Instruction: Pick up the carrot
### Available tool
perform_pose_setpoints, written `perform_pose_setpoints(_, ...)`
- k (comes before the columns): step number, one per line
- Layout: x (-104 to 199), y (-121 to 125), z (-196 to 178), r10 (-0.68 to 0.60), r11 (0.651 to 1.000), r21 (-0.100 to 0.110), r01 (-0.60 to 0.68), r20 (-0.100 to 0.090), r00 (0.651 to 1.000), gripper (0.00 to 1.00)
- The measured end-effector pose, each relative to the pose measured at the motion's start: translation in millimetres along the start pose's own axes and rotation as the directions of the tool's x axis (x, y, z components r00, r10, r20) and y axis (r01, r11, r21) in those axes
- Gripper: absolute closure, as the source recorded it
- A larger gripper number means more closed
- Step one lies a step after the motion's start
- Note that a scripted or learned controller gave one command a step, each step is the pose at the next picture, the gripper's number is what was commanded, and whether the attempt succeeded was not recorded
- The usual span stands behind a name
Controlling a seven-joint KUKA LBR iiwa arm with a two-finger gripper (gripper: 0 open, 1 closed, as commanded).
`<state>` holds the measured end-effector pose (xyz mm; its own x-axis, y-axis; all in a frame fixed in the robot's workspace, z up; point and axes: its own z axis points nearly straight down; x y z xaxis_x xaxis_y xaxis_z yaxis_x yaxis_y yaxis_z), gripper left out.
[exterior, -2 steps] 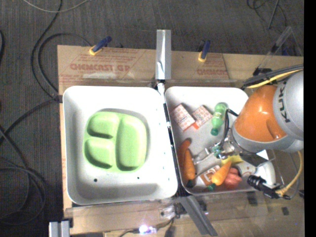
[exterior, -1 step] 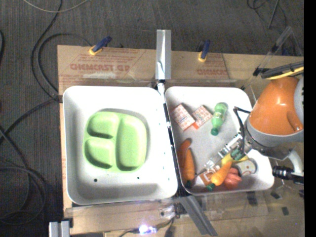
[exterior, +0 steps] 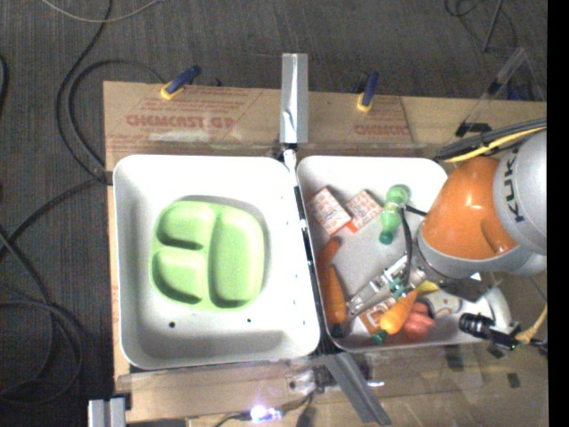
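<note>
carrot (exterior: 333, 283): long, smooth, orange | claw (exterior: 364, 302): slender, metallic; beside it

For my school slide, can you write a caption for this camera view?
Robot claw reaching into the right bin near the carrot; a green tray sits in the left bin.

Two white bins (exterior: 133, 238); one green divided plate (exterior: 212, 253); two small cartons (exterior: 327, 210); one green bottle (exterior: 392, 212); two clamps (exterior: 180, 81).

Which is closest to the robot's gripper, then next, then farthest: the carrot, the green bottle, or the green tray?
From the gripper:
1. Carrot, just beside it, low in the right bin.
2. Green bottle, up near that bin's back wall.
3. Green tray, far across in the left bin.
</note>
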<state>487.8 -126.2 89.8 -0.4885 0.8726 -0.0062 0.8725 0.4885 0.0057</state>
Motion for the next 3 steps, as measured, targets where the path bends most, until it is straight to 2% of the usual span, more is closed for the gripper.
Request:
perform_pose_setpoints(1, -2, 4, -11, 0.000, 1.000, -0.011, 0.000, 0.008, 1.000, 1.00)
perform_pose_setpoints(2, -2, 4, -11, -0.001, 1.000, -0.011, 0.001, 0.007, 1.000, 0.00)
perform_pose_setpoints(3, -38, -24, -29, -0.202, 0.979, 0.004, 0.202, -0.009, 0.979, 0.00)
